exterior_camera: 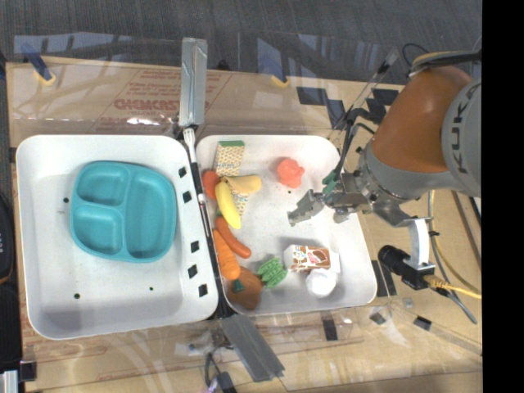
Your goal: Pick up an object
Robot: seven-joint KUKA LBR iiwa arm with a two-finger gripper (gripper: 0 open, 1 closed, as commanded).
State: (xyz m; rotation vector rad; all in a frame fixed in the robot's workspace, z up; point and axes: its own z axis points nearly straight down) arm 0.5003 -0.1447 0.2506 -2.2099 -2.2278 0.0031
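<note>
Now gripper [301, 213] above right bin [354, 289], w/o object.

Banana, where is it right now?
The banana lies in the right bin, near its left wall, between the yellow wedge above it and the sausage below.

Toy foods in right bin [348, 188], banana [228, 209] lengthwise near left wall, red tomato-like piece [290, 171] apart, milk carton [311, 259] lying flat.
</note>
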